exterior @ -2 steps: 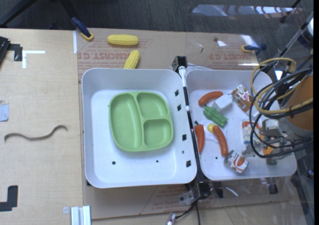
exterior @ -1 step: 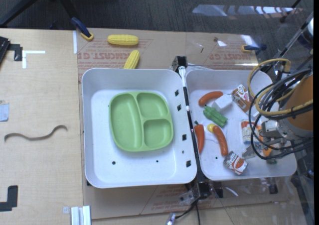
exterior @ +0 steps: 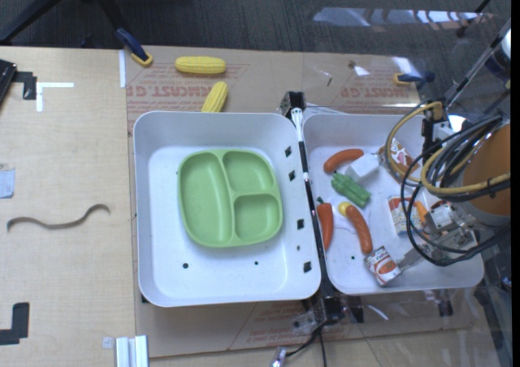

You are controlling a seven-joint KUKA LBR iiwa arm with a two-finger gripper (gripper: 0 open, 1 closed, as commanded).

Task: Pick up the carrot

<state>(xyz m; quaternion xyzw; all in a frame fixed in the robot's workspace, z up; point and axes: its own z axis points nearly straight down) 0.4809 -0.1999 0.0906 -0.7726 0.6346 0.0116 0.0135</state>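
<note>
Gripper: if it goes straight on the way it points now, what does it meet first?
Most likely the red-and-white packet by the right bin's front wall. The gripper seems to point at it from close by, though its height above the packet is unclear.

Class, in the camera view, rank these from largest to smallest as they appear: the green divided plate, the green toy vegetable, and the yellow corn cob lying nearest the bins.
1. green divided plate
2. green toy vegetable and yellow corn cob: too alike to rank.
</note>
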